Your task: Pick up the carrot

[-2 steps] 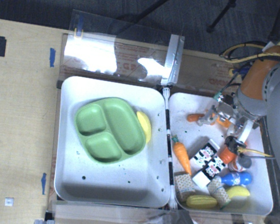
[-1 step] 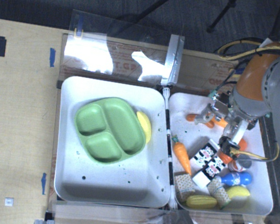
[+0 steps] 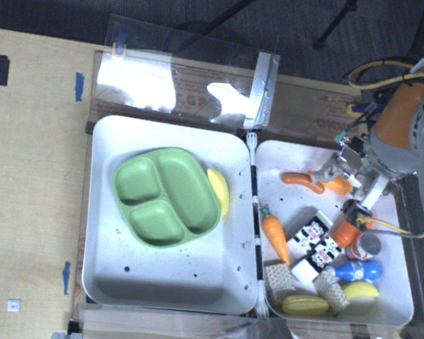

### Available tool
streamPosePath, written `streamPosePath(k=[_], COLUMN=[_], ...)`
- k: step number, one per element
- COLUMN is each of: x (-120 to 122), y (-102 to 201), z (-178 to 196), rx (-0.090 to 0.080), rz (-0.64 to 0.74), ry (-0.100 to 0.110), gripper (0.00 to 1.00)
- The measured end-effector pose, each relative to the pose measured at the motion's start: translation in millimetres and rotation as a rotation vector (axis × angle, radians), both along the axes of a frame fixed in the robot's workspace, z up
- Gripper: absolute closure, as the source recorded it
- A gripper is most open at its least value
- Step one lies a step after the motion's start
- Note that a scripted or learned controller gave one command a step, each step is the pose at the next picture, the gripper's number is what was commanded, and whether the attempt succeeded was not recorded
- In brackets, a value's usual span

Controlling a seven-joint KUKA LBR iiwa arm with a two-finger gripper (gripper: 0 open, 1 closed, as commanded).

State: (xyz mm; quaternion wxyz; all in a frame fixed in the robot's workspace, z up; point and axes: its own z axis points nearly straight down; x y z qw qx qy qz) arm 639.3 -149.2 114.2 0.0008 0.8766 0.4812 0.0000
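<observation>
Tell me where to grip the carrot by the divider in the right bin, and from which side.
Grip the carrot across its thick upper half, coming straight down. It lies flat, slanting away from the bin divider, its narrow tip near the patterned box, so the fingers probably fit best astride its width.

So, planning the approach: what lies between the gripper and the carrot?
In the camera view, bare white bin floor separates the gripper from the carrot; an orange sausage-like piece borders it.

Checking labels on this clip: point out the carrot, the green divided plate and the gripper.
carrot [image 3: 275, 237], camera view, middle of its orange body.
green divided plate [image 3: 166, 196], camera view, central ridge.
gripper [image 3: 353, 185], camera view, between its fingertips.
</observation>
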Motion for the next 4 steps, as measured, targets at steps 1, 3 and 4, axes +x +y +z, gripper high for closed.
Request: streamPosePath(k=[1,3,4], x=[-20,-64,-14], y=[-59,-69,-57], z=[20,133,41], rx=[0.003,-0.001,0.002], rz=[0.145,0.426,0.299], ry=[0.0,-0.001,0.002], gripper=[0.0,0.0,0.0])
